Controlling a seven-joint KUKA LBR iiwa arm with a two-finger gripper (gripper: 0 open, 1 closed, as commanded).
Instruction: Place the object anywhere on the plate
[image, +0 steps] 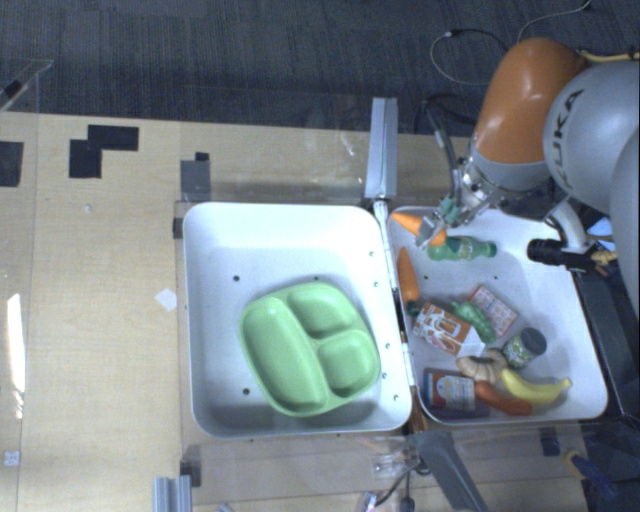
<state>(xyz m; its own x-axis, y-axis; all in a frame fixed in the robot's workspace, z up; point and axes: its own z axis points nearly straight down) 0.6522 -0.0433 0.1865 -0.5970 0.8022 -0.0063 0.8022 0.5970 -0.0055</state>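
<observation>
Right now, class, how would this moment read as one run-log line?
gripper: over right bin's far end, near green bottle | grasp: unclear | plate: left bin, bare

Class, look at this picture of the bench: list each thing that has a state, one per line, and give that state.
green plate: lying flat in the left bin, nothing on it.
green bottle: lying on its side.
banana: lying in the right bin.
carrot: lying along the right bin's left wall.

plate (310, 347): open above | right bin (590, 395): crowded, apparently few gaps
</observation>
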